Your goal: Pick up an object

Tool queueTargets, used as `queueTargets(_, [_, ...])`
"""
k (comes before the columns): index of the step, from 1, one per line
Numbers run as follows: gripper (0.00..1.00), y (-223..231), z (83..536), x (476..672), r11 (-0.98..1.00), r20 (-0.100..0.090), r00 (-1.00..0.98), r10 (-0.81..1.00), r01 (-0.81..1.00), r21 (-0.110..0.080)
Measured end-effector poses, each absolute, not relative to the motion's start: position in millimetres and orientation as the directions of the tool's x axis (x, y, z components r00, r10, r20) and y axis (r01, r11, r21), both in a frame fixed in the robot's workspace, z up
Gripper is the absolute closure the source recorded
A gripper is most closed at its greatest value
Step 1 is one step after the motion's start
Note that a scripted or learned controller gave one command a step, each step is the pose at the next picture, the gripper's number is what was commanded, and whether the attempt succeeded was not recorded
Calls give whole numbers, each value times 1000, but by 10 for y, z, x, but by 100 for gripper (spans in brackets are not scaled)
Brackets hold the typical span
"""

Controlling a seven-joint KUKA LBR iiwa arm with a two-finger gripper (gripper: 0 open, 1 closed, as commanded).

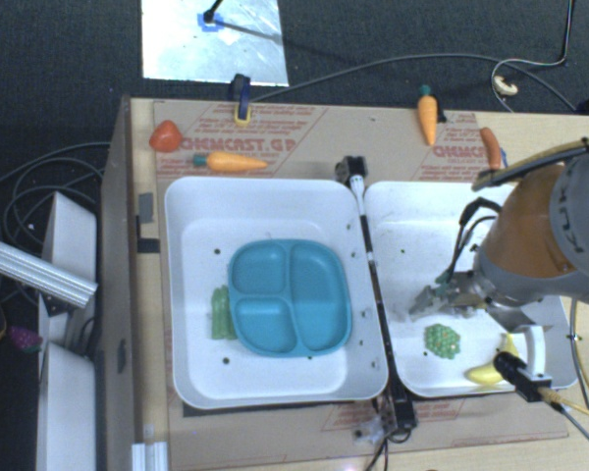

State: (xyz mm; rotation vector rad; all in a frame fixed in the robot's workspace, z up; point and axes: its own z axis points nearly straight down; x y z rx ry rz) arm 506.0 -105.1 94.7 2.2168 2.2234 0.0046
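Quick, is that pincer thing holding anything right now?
Pincer: over the right bin, just up-left of the green bumpy object; open or closed cannot be told.

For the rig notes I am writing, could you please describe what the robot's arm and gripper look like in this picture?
The arm is a thick, rounded body in grey, with a broad orange band wrapped around it above the wrist. Dark cables loop along its left side down toward the gripper, a small dark metal assembly at the arm's tip. No lettering or markings can be read on it.
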Motion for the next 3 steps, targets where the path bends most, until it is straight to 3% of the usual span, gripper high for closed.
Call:
queueTargets(1, [0, -1194, 842, 4866, 1, 0, -1, 1000, 1000, 0])
queueTargets(2, [100, -1187, 951, 4885, 3, 0, -3, 1000, 1000, 5])
queueTargets(3, [100, -337, 1848, 5150, 4, 1, -4, 1000, 1000, 3])
